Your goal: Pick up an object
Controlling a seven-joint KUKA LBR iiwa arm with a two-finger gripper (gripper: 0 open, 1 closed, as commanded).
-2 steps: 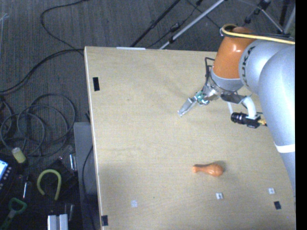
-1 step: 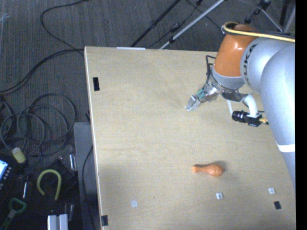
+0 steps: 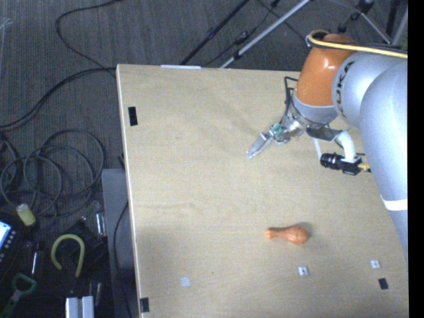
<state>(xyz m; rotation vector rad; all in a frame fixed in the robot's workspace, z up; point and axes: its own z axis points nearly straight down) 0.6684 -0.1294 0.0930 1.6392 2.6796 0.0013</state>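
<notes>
Silvery and small from where I sit, the gripper (image 3: 255, 150) points down and to the left over the upper middle of a pale wooden board (image 3: 199, 197). Its tip is so tiny and blurred that I cannot tell how it is set, and I see nothing caught in it. A greenish patch shows just behind the tip, too smeared for me to name. Behind that, the arm (image 3: 371, 105) swells into its orange band and grey body, which runs off the right side of my view, so most of it is cut off. A short black part (image 3: 341, 162) sticks out below the wrist. The task's thing, an orange pear-shaped object (image 3: 289, 234), lies on its side lower on the board, narrow end to the left, well apart from the gripper. A few little dark and pale markers sit on the board. On the dark carpet at left, cables (image 3: 50, 167) lie looped, partly cut off.
</notes>
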